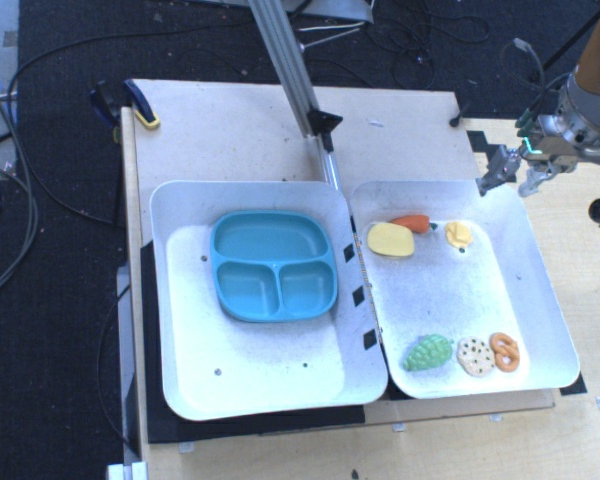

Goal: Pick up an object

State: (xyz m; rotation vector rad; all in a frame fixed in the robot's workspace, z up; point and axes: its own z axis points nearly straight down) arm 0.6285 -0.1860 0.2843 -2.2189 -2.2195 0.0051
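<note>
The right bin (540,288) holds several small toy foods. A yellow lemon-shaped piece (390,240) lies at its far left, touching an orange carrot (412,223) behind it. A small yellow piece (459,234) sits just right of them. Along the near edge lie a green bunch (427,353), a speckled cookie (474,356) and an orange pretzel (505,351). My gripper (514,176) hangs above the bin's far right corner, away from all of these, open with nothing between its fingers.
The left bin (180,368) carries a blue three-compartment tray (274,266). A slanted metal pole (285,53) rises from the gap between the bins at the back. Cables lie on the dark floor around the bench.
</note>
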